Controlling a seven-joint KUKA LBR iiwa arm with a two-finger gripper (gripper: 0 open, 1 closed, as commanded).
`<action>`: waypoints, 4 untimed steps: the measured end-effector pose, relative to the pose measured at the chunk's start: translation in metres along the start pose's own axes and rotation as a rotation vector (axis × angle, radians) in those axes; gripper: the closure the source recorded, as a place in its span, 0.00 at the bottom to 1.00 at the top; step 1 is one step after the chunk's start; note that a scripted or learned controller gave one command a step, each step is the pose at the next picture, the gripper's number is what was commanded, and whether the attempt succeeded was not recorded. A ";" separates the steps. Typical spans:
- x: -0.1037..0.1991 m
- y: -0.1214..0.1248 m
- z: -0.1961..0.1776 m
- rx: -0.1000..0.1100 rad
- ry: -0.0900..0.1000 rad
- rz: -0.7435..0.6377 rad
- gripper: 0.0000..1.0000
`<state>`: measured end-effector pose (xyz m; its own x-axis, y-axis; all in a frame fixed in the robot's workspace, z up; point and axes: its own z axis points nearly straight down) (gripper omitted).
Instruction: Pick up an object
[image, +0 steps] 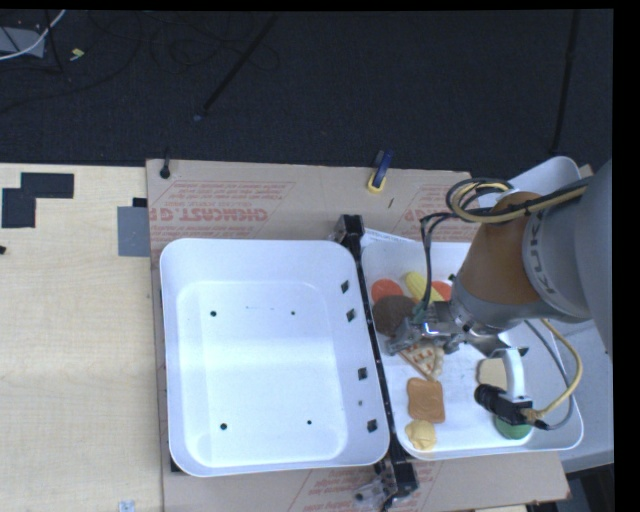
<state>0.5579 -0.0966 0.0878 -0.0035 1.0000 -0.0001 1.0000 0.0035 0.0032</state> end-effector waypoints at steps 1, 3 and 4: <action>-0.043 -0.007 0.000 0.005 0.001 0.005 0.00; 0.001 -0.035 0.000 0.010 0.002 0.007 0.00; -0.002 0.003 0.000 0.004 0.000 0.003 0.00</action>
